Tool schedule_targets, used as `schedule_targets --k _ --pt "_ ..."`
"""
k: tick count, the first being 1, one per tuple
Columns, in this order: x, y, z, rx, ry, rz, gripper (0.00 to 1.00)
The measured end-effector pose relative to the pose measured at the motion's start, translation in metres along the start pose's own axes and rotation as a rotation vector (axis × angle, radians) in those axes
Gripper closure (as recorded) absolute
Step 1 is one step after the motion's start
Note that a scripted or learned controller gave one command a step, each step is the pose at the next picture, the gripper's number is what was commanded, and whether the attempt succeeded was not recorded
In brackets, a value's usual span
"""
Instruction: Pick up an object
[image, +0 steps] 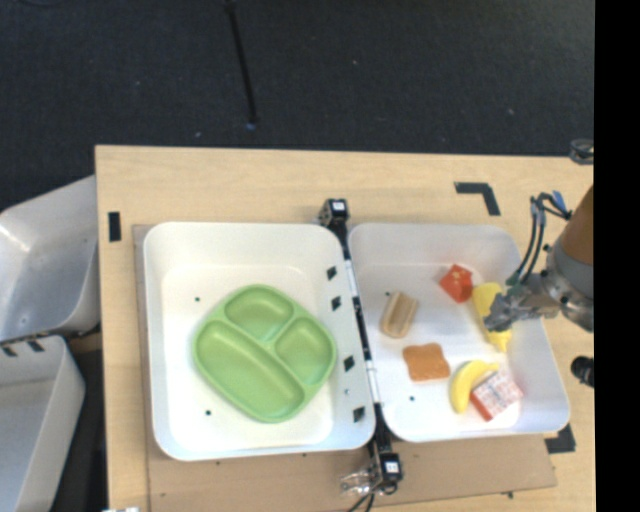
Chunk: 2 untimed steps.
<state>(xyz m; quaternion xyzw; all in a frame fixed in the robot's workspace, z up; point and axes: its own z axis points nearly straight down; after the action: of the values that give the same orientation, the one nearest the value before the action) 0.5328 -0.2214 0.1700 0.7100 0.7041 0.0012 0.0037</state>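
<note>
Nearest the camera in the right bin lie a yellow banana-shaped piece and, touching its right side, one red-and-white block. Just beyond them sits one orange toast-like slab, then one tan bread-like piece to its far left. Farther right are one red cube and one yellow piece, partly covered by the gripper. That makes six items in this bin. The left bin holds a single green three-compartment plate. Both bins rest side by side on a pale wooden counter; past it the floor is dark. The gripper, reaching in from the right, sits low over the yellow piece and seems to touch it; how far its fingers are spread I cannot tell.
</note>
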Motion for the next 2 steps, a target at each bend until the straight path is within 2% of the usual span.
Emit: schedule_targets --k 1,2 --pt "-0.006 0.003 -0.044 0.001 0.001 -0.008 1.0" --pt "-0.003 0.003 -0.108 -0.002 0.0 -0.012 1.0"
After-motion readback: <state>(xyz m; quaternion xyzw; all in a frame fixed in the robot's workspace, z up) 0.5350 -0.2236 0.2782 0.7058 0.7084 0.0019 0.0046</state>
